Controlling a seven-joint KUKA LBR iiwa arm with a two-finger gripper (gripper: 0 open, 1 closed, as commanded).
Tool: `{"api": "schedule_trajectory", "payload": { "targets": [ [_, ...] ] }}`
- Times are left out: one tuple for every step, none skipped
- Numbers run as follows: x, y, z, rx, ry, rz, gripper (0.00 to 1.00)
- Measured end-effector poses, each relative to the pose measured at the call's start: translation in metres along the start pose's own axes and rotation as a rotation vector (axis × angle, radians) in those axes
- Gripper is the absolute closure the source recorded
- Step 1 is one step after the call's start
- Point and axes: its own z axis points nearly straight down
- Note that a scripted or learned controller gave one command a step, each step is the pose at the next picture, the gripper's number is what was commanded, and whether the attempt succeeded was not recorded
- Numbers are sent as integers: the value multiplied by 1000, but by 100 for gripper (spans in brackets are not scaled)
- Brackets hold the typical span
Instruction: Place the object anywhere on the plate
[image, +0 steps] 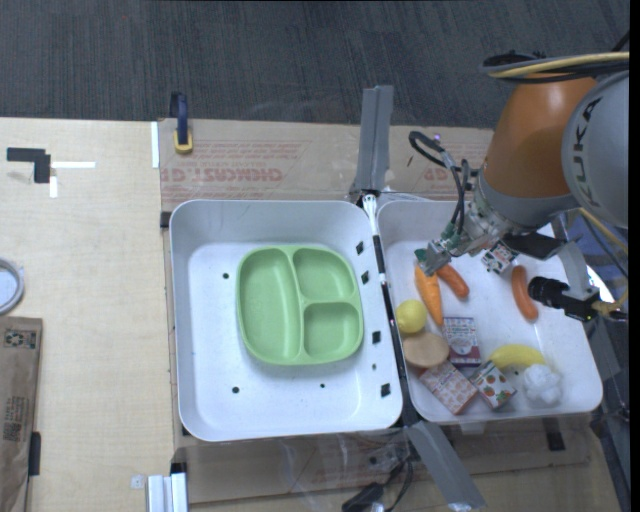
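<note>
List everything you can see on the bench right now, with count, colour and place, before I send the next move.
plate: 1, light green, three compartments, in the left bin
left bin: 1, white
right bin: 1, white, holds all the loose items
carrot: 1, orange, upper left of right bin
sausages: 2, orange-red, one by the carrot, one further right
lemon: 1, yellow, below the carrot
potato: 1, tan, below the lemon
banana: 1, yellow, lower right
small packets: about 3, red and white, lower middle
white lump: 1, lower right corner
clamp: 1, blue and yellow, behind the left bin
gripper: 1, above the carrot's top end
arm: 1, grey and orange, from the right
</note>
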Motion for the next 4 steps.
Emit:
{"api": "schedule_trajectory", "payload": {
  "targets": [
    [45,28,8,0,2,-363,100],
    [-2,5,-102,-2,-1,-390,100],
    [89,52,8,-1,2,-694,100],
    [163,117,3,-4,-1,-870,100]
  ]
}}
